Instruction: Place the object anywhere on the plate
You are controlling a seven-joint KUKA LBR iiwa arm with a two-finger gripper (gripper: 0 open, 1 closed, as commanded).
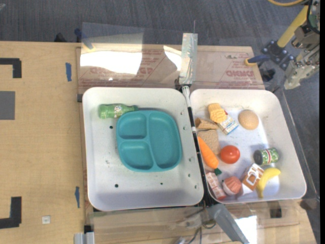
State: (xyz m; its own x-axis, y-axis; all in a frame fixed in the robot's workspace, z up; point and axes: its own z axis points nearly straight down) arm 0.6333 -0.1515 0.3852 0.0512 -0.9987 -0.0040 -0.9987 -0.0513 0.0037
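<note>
Cardboard-covered surface (40, 151) with two white bins; the left bin (96, 187) has a teal plate (149, 140), green bottle (116, 110) touching its top-left edge. Right bin (289, 156) is packed with toy food. Can't tell the pincer's state.

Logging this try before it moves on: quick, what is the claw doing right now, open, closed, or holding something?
Claw: up at the far right, outside the bins; open or closed cannot be told, and nothing is seen in it.
</note>
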